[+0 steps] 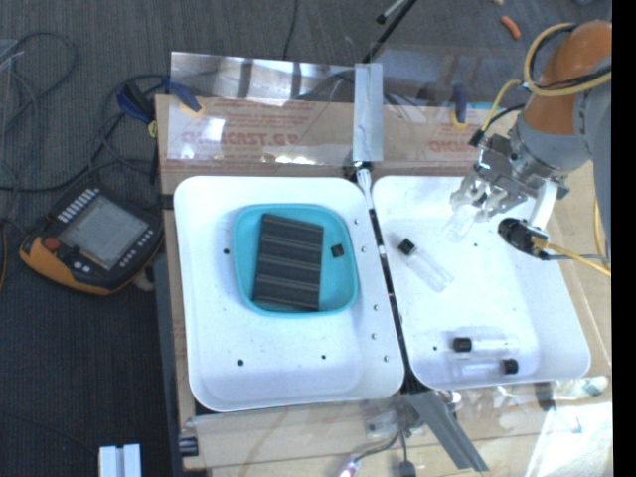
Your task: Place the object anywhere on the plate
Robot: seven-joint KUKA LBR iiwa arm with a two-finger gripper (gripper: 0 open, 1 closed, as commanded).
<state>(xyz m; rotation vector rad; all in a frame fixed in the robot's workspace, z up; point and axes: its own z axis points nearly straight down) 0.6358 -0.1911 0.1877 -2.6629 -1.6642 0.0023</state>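
The left bin point(288, 366) carried the teal plate point(343, 286) with a dark ribbed block point(289, 261) on it; my end effector point(475, 205) hovered over the right bin point(556, 316), how wide I cannot tell; the small vial point(422, 262) lay below, ungrasped; next, I judged, a descent onto it.

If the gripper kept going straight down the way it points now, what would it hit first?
Probably bare floor of the right bin. The gripper points down and slightly left; the clear vial lies just beyond that line, though depth is uncertain.
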